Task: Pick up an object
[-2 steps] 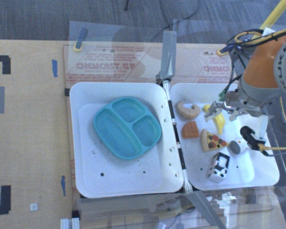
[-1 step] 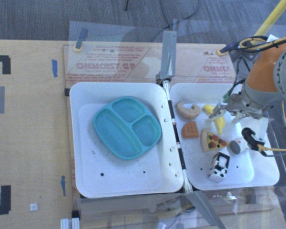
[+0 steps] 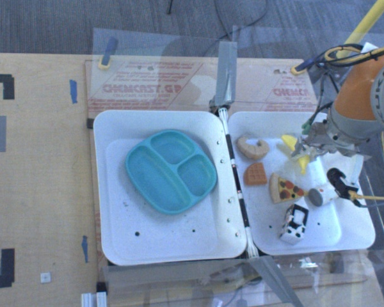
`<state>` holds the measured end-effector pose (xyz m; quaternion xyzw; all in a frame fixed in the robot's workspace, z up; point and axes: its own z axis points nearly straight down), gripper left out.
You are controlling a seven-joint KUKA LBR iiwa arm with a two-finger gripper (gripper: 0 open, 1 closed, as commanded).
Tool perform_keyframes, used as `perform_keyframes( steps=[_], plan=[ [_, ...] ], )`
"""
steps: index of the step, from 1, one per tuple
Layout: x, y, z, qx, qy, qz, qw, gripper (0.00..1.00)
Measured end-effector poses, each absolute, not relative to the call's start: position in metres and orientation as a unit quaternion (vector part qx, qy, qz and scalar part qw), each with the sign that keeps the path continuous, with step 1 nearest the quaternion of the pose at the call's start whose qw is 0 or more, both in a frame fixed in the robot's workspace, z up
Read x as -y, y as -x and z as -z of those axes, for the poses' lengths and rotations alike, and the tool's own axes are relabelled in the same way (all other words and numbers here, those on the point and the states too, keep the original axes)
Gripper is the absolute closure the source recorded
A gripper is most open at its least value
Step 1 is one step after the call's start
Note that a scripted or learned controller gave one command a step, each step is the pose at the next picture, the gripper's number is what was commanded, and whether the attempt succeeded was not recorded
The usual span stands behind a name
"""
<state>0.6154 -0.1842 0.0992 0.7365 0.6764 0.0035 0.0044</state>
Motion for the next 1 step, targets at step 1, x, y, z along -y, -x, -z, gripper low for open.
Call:
perform_keyframes(
  steps=[1],
  plan=[
    [0.1199, -0.6503, -0.1852, -0.712, -0.703, -0.0001, 0.001, 1.0]
  ],
)
